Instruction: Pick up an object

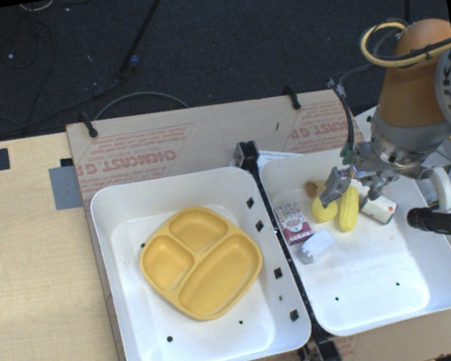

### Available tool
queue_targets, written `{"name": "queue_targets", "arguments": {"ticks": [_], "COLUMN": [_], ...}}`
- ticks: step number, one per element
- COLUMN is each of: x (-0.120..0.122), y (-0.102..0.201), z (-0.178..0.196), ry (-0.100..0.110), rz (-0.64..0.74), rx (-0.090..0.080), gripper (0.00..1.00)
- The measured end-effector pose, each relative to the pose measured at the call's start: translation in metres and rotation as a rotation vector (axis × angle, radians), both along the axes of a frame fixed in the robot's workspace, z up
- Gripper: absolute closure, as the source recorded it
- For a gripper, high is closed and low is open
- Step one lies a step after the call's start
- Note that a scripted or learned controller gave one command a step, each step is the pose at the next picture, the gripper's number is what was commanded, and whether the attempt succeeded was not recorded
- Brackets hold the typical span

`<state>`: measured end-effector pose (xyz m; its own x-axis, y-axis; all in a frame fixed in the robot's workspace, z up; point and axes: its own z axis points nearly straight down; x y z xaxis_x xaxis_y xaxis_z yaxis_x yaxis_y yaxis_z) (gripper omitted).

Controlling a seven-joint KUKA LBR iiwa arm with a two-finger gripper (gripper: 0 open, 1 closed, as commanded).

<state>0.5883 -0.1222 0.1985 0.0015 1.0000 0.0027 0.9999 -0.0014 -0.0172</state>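
Observation:
My gripper (354,186) hangs over the upper middle of the right bin (401,291). It is open, its grey fingers (333,188) spread to either side of the top end of a yellow corn cob (347,210). The cob lies on the bin floor and is not gripped. A small yellow lemon-like piece (323,211) touches the cob's left side. A white block with a red spot (379,209) lies just right of the cob. A red and white packet (291,221) and a white wrapped piece (316,246) lie near the divider.
A yellow divided plate (202,261) sits in the left bin (141,337). A small brown bit (311,189) lies above the lemon-like piece. The front half of the right bin is bare floor. A black divider rail (276,244) runs between the bins.

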Motion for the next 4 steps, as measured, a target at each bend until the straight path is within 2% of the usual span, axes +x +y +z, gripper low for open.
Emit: {"name": "queue_targets", "arguments": {"ticks": [1,3,4], "x": [0.003,0.007,0.006], "y": [0.000,-0.011,-0.010], "z": [0.008,-0.092,-0.112], "ry": [-0.013,-0.010,-0.012], "rz": [0.002,0.001,0.000], "rx": [-0.002,-0.001,-0.002], "gripper": [0.00,0.00,0.00]}}
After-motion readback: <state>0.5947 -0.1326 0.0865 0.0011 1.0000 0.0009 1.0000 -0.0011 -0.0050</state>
